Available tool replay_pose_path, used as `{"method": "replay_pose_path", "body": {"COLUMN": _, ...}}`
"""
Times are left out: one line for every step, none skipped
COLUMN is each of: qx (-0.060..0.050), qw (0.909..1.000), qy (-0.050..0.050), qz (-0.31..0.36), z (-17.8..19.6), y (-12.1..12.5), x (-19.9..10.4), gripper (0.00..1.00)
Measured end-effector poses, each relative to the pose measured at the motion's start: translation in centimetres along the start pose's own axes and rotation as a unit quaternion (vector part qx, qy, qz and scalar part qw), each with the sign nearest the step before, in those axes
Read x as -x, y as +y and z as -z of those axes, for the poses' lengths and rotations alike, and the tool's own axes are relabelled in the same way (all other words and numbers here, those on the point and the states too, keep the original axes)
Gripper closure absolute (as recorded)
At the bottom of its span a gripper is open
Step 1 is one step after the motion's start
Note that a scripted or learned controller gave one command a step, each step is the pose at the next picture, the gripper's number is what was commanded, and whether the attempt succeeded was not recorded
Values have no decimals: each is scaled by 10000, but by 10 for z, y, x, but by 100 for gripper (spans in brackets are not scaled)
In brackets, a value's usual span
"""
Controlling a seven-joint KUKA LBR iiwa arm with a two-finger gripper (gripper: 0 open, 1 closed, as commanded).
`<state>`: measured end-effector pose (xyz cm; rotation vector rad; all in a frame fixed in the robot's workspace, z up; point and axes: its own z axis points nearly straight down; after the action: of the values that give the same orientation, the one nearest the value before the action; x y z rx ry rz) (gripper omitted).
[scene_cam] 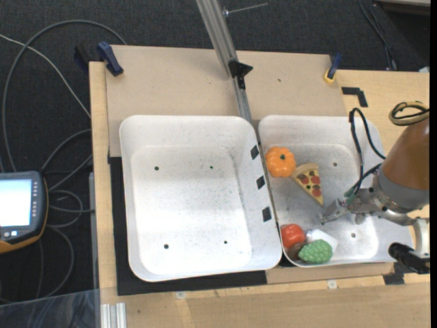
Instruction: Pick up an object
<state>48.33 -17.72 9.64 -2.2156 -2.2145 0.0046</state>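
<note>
Two white bins are seen side by side on a wooden bench [177,80] — the left bin [136,135] and the right bin [341,125]. In the right bin, a small orange pumpkin [280,162] is set near the left wall, with a pizza slice [309,182] just beside it. A red tomato [293,235] and a green bumpy toy [315,251] are gathered at the near corner, close together. The gripper [330,214] is lowered over the bin floor — apart from the pizza slice.
</note>
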Motion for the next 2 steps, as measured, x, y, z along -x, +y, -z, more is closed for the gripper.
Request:
{"method": "replay_pose_path", "body": {"qx": 47, "qw": 10000, "qy": -15, "qz": 5, "z": 14, "y": 2, "x": 0, "gripper": 100}}
{"method": "replay_pose_path", "body": {"qx": 69, "qw": 10000, "qy": -31, "qz": 9, "z": 57, "y": 4, "x": 1, "gripper": 100}}
